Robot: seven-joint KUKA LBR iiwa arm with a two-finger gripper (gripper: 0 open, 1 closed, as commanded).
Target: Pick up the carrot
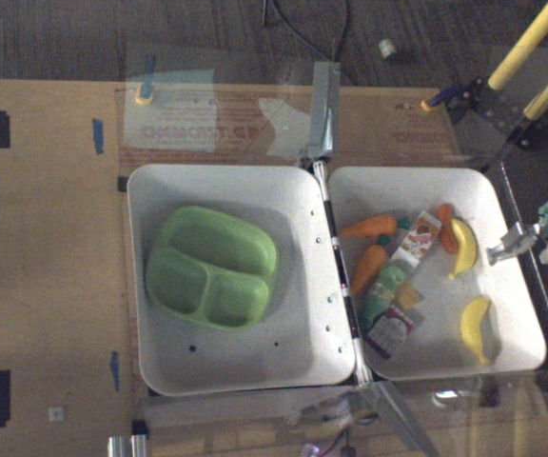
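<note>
Two orange carrots lie in the right bin (512, 350), near its left wall. One carrot (369, 226) lies flat with its tip toward the bin divider. The other carrot (367, 268) slants down just below it, touching a green bottle (382, 291). A smaller orange piece (445, 227) sits beside a banana (461, 246). My gripper (508, 248) hangs over the bin's right rim, well to the right of both carrots and just right of that banana. Nothing shows between its tips.
A juice box (417, 241), a pouch (392, 329) and a second banana (477, 327) share the right bin. The left bin (160, 365) holds a green divided plate (213, 267). Yellow-handled tools (526, 36) lie at the back right.
</note>
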